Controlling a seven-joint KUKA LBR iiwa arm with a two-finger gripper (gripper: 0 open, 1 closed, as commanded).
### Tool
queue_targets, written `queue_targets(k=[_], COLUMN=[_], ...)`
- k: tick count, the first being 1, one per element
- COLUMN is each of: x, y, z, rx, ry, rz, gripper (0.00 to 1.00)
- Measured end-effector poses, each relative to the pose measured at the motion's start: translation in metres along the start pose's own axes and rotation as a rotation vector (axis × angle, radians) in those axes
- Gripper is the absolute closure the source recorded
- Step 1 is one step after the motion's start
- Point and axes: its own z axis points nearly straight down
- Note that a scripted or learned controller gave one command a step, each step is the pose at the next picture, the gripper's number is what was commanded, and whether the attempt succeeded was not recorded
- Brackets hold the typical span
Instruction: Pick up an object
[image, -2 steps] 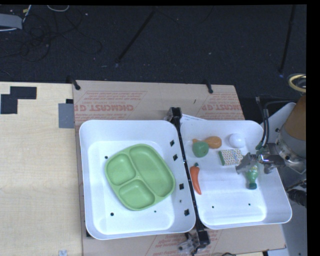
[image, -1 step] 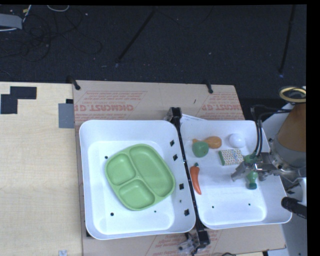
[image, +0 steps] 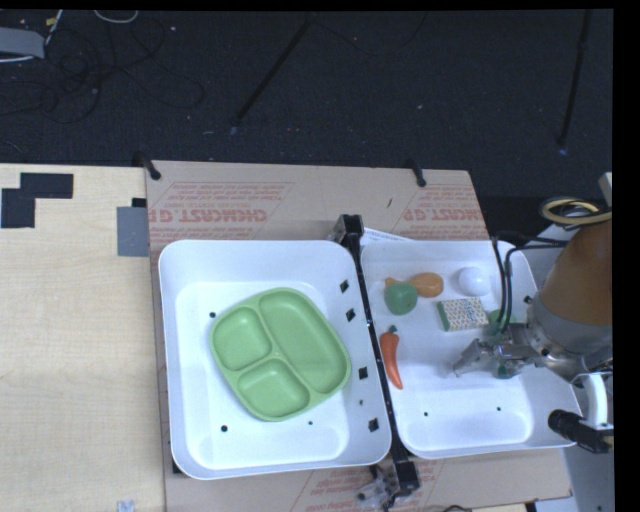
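Observation:
The right bin (image: 470, 430) holds several small items. A green round piece (image: 401, 297) lies beside an orange one (image: 427, 285), with a white ball (image: 473, 280) further right. A speckled flat block (image: 462, 314) lies just below them, and a red-orange carrot-shaped piece (image: 391, 359) rests by the bin's left wall. My gripper (image: 480, 367) hovers over the right half of this bin, just below and right of the speckled block. Its fingers are spread open with nothing between them.
The left bin (image: 190, 400) carries a green three-compartment plate (image: 278, 352). A black divider (image: 366, 340) separates the two bins. Both bins rest on a cardboard sheet (image: 270, 200), and the arm's grey and orange body (image: 585, 290) stands over the right bin's right edge.

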Motion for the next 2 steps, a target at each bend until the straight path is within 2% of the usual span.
queue_targets(k=[1,2], x=[0.001,-0.001], y=[0.0,0.0], z=[0.036,0.024], rx=[-0.003,-0.005], ry=[-0.001,-0.002], rz=[-0.001,0.005], gripper=[0.0,1.0])
